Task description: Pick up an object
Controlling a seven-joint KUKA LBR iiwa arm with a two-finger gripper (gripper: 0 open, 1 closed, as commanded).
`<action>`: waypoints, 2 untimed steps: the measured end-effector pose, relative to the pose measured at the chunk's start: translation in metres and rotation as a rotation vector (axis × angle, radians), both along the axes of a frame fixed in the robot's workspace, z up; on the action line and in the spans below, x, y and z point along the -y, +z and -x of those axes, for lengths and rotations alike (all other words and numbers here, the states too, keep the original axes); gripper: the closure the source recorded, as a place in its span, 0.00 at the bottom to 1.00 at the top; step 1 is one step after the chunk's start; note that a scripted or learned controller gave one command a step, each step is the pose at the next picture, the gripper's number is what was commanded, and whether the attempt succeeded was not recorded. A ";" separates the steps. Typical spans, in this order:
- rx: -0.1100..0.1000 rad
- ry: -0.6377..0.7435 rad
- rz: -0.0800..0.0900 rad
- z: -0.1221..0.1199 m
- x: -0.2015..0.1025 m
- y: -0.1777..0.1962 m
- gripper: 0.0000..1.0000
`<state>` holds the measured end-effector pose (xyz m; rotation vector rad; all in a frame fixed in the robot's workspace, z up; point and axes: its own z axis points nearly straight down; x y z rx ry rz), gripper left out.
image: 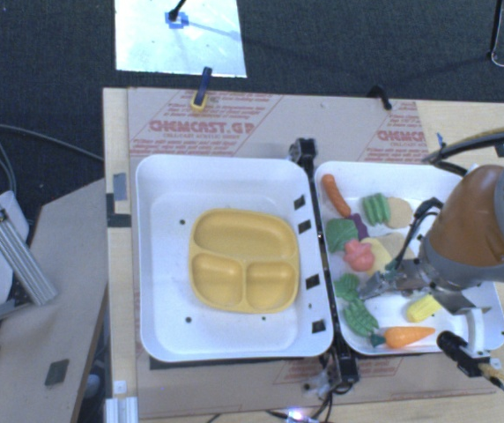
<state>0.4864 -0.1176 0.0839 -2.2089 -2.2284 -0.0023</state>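
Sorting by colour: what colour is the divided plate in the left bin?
Yellow divided plate, clear in the camera view.

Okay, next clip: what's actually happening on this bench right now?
A grey and orange robot arm reaches in from the right over the right bin, which holds a pile of toy food. Its hand is low among the green pieces, near a pink piece; nothing is visibly gripped. A yellow corn piece and an orange carrot lie near the bin's front. The left bin holds a yellow divided tray.
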 end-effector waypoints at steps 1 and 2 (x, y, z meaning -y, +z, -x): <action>0.006 -0.014 0.008 0.000 0.094 0.001 0.00; 0.006 -0.008 0.005 -0.002 0.089 0.012 1.00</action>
